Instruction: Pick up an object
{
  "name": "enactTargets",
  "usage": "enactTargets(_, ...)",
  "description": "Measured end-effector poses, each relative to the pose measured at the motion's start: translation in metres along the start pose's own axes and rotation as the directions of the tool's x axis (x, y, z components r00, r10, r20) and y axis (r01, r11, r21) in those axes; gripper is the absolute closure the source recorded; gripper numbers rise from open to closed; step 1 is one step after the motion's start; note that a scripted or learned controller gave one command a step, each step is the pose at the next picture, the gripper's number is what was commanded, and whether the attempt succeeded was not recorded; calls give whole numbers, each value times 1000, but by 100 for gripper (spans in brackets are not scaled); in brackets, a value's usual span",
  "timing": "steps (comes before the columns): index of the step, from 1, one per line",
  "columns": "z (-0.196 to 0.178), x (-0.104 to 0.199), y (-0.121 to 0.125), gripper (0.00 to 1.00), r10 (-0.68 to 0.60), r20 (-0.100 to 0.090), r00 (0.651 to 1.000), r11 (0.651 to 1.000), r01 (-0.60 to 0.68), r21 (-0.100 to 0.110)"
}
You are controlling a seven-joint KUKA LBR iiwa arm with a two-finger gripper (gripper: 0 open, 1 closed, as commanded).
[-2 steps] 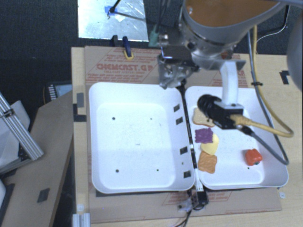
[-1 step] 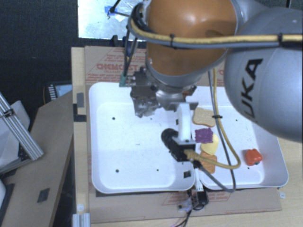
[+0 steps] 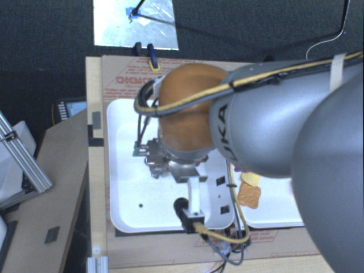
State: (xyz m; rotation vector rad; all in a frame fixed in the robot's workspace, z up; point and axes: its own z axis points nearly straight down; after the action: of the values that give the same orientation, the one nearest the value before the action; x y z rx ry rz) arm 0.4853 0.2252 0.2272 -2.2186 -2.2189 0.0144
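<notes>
The gripper (image 3: pixel 170 166) hangs over the left bin (image 3: pixel 122 169), its tips hidden under the arm's orange band (image 3: pixel 187 107); whether they are apart or together, I cannot tell. An orange-brown object (image 3: pixel 249 194) lies to its right, well apart, in the right bin (image 3: pixel 278 212).

Single fixed cam above the bench, looking down at a slant on the two white bins (image 3: pixel 122 169). It sits close: the arm (image 3: pixel 267 124) comes in from frame right and blocks much of the shot. Left bin mostly visible, right bin largely covered.
</notes>
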Motion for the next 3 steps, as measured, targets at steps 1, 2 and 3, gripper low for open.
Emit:
enactTargets(1,104,9,0,100,-1,-1,1000,1000,1,0)
enactTargets(2,31,-29,46,100,4,-5,1000,1000,-4,-17)
enactTargets(3,-2,-137,0,100,9,-2,1000,1000,-9,-8)
